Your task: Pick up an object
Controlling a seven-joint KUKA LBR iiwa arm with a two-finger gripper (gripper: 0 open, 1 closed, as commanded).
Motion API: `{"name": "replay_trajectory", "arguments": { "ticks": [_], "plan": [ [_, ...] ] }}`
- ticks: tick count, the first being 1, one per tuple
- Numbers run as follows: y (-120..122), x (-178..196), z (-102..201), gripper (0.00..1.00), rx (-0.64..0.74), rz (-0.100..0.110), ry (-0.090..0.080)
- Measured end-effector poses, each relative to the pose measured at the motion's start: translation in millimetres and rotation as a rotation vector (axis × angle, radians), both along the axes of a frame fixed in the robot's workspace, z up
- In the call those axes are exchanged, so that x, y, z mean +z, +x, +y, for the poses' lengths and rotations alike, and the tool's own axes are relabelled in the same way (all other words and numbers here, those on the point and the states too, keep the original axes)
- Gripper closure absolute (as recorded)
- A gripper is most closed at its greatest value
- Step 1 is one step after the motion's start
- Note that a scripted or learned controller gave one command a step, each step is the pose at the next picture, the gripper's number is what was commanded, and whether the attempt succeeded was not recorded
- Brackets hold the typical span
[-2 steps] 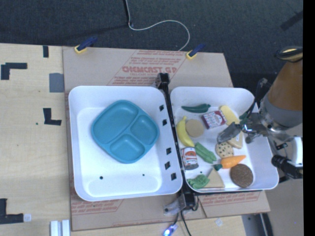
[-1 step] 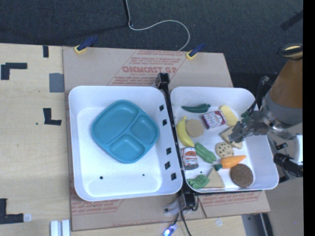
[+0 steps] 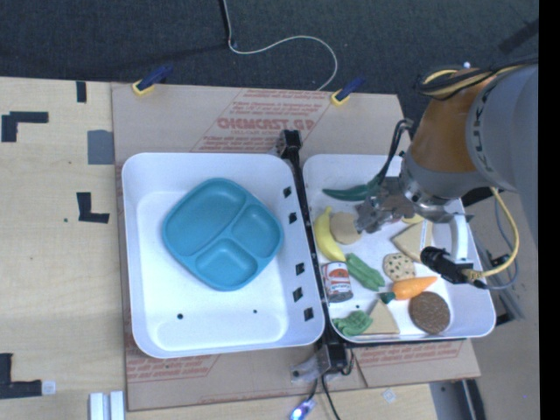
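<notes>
Camera view puts my gripper (image 3: 378,214) low in the right white bin (image 3: 479,326), over a tan round food piece (image 3: 344,230) beside the yellow plastic banana (image 3: 328,237). Whether it grips anything, I cannot tell; nothing looks lifted yet.

You see two smooth white plastic bins (image 3: 140,234) on matt brown cardboard (image 3: 254,121). The blue divided plate (image 3: 222,233) looks like matt plastic. Near the right bin's front edge, the small can (image 3: 338,281) seems glossy metal, though it's blurry.
</notes>
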State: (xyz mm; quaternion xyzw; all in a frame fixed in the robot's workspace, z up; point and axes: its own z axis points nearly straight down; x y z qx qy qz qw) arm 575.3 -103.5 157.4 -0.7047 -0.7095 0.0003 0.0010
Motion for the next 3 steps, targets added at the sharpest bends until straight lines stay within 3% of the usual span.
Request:
{"name": "replay_trajectory", "arguments": {
  "ticks": [1,2,3],
  "plan": [
    [-21,28,97,1.0,0.004,0.0,0.003],
    [-81,201,91,1.0,-0.004,-0.014,0.0],
    [-91,114,136,1.0,-0.002,0.008,-0.001]
  ]
}}
